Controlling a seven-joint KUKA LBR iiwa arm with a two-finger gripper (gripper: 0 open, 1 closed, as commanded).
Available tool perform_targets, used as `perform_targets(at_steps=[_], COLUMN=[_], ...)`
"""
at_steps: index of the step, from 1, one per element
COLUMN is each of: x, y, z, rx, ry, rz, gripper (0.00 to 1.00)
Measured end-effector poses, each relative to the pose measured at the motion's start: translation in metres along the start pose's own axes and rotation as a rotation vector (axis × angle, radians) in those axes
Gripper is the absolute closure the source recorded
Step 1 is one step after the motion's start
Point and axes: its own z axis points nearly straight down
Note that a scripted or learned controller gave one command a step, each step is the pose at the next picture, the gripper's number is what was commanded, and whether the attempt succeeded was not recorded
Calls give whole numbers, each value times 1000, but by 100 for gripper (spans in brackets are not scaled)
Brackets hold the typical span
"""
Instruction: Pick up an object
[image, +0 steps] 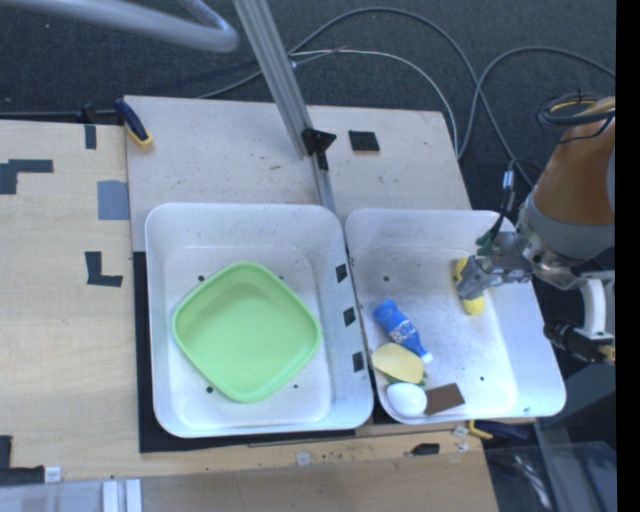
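Note:
My gripper (472, 285) reaches down into the right bin (520, 375) near its right side, directly over a small yellow object (473, 301) that peeks out below and beside it. A blue bottle with a white cap (400, 328) lies in the bin's middle. Near the bin's front lie a pale yellow piece (397, 362), a white rounded object (405, 399) and a small brown block (444, 397). The left bin (165, 235) holds a green square plate (246, 330).
A slanted metal pole (290, 95) crosses the back of the bench above the bins. Cables loop over the dark floor at the back right. The orange-banded arm (575, 185) stands over the right bin's right rim.

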Motion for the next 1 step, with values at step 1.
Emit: perform_targets(at_steps=[1], x=[41], y=[21], z=[6], rx=[1], ry=[1], rz=[1], gripper=[100])
